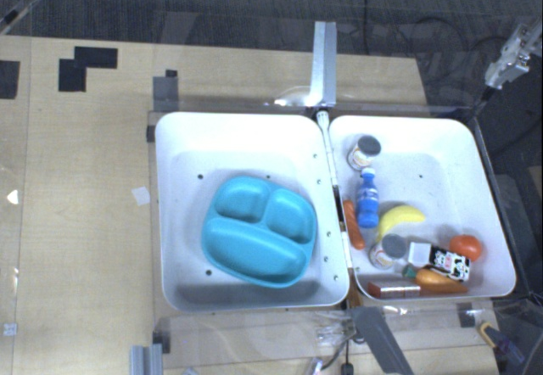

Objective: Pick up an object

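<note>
The right bin (441,153) holds a cluster of small things along its left and near sides. Among them are a small blue bottle (367,202), a yellow banana-shaped piece (400,217), a round dark-topped jar (366,148) and an orange-red ball (466,246). A black-and-white box (443,260), a grey round cup (391,248) and a thin orange stick (352,226) also lie there. A pale grey metal part that looks like my gripper (513,59) sits at the top right, beyond the bin's far corner and far from every object.
A blue divided plate (259,229) lies in the left bin (178,161). A metal post (324,59) rises behind the wall between the bins. Cables run across the dark floor at the back. The right bin's far right part is bare white.
</note>
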### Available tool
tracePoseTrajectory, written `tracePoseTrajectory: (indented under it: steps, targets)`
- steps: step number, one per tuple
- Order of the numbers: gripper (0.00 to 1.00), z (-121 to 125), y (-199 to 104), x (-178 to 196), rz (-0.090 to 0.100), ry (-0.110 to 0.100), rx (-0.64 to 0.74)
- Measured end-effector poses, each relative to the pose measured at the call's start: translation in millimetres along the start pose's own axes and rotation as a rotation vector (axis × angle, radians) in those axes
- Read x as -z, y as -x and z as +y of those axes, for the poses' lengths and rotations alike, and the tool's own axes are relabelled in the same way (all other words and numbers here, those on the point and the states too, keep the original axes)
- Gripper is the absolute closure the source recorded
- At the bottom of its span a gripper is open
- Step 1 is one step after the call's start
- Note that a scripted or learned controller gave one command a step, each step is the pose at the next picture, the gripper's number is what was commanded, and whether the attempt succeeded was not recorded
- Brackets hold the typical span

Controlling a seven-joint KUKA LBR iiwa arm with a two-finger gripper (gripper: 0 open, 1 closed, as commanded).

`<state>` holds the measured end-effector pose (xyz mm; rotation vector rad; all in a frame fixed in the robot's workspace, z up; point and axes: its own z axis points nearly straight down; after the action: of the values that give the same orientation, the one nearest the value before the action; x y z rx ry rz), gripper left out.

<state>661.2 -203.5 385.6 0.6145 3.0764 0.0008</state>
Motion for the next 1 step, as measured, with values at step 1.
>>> tracePoseTrajectory:
  steps: [1]
  targets:
    - [1.0,-0.9,-0.7,13.4,-0.001,0.001,0.189]
